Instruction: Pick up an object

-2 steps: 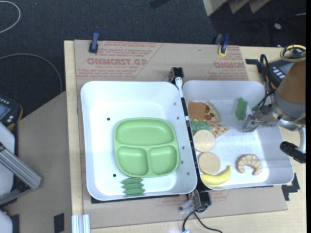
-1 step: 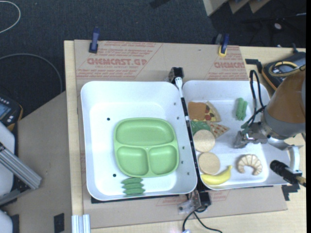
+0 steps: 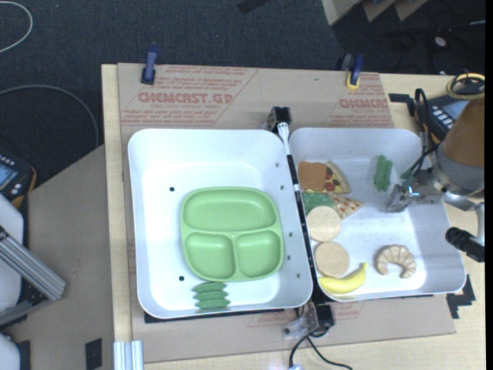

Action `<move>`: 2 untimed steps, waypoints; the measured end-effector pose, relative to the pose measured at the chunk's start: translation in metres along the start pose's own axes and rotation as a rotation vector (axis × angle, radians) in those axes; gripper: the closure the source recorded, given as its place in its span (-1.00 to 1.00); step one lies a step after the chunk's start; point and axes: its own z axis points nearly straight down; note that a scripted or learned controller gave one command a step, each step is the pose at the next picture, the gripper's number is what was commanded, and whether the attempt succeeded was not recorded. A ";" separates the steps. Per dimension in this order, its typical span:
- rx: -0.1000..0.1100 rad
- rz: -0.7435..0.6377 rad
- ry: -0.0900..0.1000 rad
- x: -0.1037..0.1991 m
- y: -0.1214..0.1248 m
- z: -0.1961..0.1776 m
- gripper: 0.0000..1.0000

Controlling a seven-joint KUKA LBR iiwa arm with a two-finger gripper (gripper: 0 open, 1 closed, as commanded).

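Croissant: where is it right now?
The croissant lies in the right bin, near its front right corner, just right of the banana and below the gripper.

Green pod (image 3: 382, 171): I see it near the far side of the right bin (image 3: 431, 280), lying on its long side, apart from the rest.
Pizza slice (image 3: 323, 177): flat by the bin's left wall, red spots on top.
Green leaf (image 3: 314, 201): just below the pizza slice, partly under a round cracker (image 3: 323, 224).
Second cracker (image 3: 333, 257): flat, nearer me.
Banana (image 3: 343, 280): yellow, curved, touching the second cracker's near edge.
Croissant (image 3: 397, 260): tan, to the banana's right.
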 end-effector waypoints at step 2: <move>0.006 -0.001 0.000 0.117 -0.087 0.001 1.00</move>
